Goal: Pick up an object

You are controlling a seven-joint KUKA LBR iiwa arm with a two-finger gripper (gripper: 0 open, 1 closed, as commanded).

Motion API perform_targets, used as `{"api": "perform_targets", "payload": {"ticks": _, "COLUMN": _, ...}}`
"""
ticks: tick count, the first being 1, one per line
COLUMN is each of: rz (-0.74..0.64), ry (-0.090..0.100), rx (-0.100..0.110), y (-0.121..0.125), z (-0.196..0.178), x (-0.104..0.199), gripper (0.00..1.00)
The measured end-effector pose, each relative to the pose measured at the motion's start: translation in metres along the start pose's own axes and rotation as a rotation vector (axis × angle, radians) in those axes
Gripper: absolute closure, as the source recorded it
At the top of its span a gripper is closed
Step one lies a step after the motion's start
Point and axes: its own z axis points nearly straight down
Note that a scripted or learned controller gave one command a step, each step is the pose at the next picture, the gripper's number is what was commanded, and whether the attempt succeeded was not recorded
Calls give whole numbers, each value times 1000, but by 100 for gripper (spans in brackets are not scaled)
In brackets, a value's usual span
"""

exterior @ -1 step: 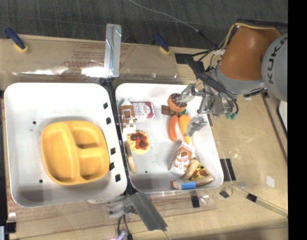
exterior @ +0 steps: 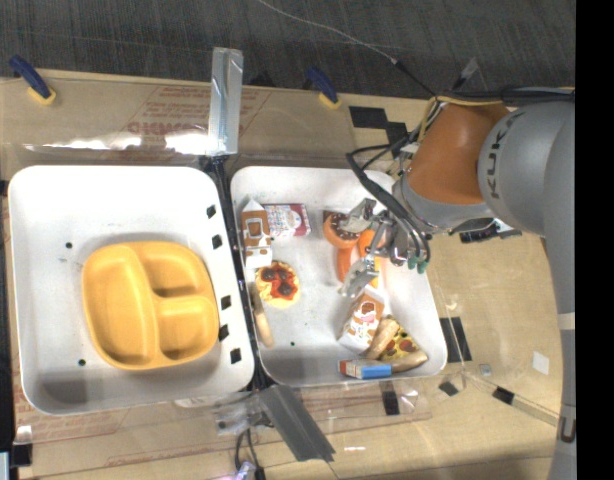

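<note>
Grey arm with its orange band reaches over the right white bin [exterior: 287,368]; its gripper [exterior: 365,268] hangs low at that bin's right side, just beside an orange carrot-like toy [exterior: 344,251]. Spread or pinched, I cannot tell. Judged: approach step; next, close squarely on the toy and lift.

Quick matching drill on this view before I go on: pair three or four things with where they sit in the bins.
Things:
1. yellow divided tray
2. pizza slice
3. small round pizza toy
4. tool

Places:
A. right bin, near its left wall
B. left bin
C. right bin, bottom right corner
D. over the right bin, near the orange piece

Pairs: 1-B, 2-C, 3-A, 4-D
</note>
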Motion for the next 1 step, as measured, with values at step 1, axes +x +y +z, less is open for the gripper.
{"api": "perform_targets", "payload": {"ticks": 1, "rz": 152, "ry": -5, "rx": 1, "y": 17, "z": 14, "x": -17, "gripper": 0}}
